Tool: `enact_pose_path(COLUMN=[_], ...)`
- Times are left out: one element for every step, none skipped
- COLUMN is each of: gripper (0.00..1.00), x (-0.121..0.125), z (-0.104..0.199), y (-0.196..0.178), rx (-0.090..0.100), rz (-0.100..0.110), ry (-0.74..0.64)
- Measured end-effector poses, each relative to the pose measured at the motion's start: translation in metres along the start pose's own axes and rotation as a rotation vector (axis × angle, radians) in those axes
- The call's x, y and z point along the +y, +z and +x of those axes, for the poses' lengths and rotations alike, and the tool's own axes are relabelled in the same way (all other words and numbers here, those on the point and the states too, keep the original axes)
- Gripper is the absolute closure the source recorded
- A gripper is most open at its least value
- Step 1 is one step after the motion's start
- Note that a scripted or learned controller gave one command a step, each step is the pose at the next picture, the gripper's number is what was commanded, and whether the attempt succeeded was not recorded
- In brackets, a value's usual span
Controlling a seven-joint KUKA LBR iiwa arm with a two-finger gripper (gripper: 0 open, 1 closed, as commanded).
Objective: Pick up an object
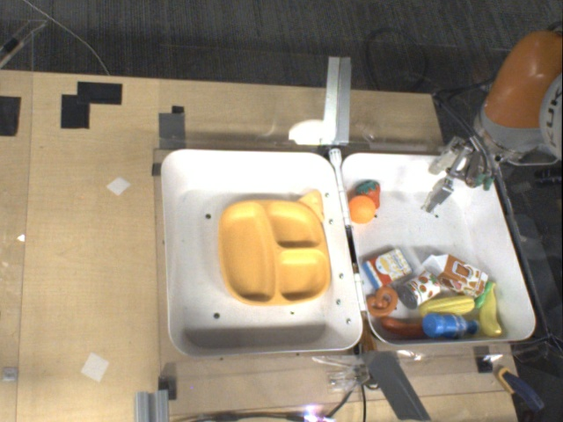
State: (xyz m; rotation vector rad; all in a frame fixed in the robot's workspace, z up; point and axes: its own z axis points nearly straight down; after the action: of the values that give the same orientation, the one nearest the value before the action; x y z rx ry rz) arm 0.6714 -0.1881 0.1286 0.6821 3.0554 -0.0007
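Note:
My gripper point(447, 181) hangs over the far right part of the right bin point(405, 172), fingers spread apart with nothing between them. Below it, at the bin's near end, lies a heap of small things: a blue bottle point(444, 325), a yellow banana point(489, 313), a brown snack packet point(462, 276), a white and blue carton point(388, 266) and a dark can point(413, 290). An orange ball point(361, 208) with a red and green toy point(368, 188) behind it rests against the bin's left wall, well left of the gripper.
The left bin point(189, 236) holds a yellow divided tray point(268, 249). A grey metal post point(338, 104) stands behind the seam between the bins. The arm's orange band point(526, 82) rises at the far right. Wooden bench point(79, 262) extends left.

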Motion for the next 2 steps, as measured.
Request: enact_pose_path(gripper=[0.0, 0.0], x=[-0.001, -0.024], z=[0.017, 0.011], y=[0.006, 0.036], rx=[0.002, 0.001], rz=[0.0, 0.0], ry=[0.284, 0.353])
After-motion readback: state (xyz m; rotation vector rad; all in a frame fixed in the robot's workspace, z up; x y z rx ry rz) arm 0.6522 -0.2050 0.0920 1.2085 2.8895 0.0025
